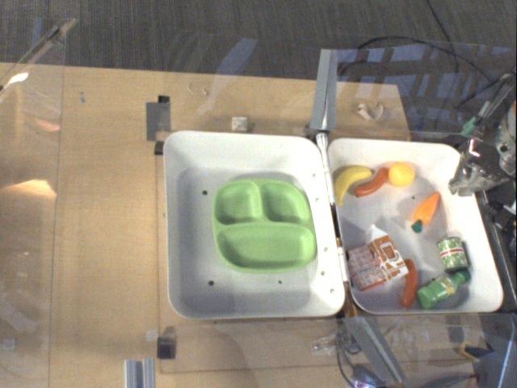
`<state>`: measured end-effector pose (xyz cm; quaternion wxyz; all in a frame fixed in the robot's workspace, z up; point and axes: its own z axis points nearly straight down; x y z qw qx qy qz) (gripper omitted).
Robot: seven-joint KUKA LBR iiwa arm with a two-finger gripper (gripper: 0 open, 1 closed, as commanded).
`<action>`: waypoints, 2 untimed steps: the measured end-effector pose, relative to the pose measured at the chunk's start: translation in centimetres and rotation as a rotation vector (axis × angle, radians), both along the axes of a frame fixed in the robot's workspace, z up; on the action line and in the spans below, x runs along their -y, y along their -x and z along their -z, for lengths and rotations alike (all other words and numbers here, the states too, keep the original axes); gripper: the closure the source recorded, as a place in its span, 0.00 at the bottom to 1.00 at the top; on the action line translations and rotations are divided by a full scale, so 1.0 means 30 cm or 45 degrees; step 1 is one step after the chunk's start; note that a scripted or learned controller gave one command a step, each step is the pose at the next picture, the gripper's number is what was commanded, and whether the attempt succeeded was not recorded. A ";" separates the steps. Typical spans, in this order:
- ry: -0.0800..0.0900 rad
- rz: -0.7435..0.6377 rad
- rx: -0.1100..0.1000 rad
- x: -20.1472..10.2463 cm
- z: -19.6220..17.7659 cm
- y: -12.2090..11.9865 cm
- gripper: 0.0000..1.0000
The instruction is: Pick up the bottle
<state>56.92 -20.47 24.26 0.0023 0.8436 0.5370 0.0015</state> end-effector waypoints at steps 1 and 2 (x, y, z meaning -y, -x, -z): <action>-0.003 0.445 -0.006 -0.122 0.109 -0.068 1.00; -0.004 0.830 -0.004 -0.051 0.106 -0.026 1.00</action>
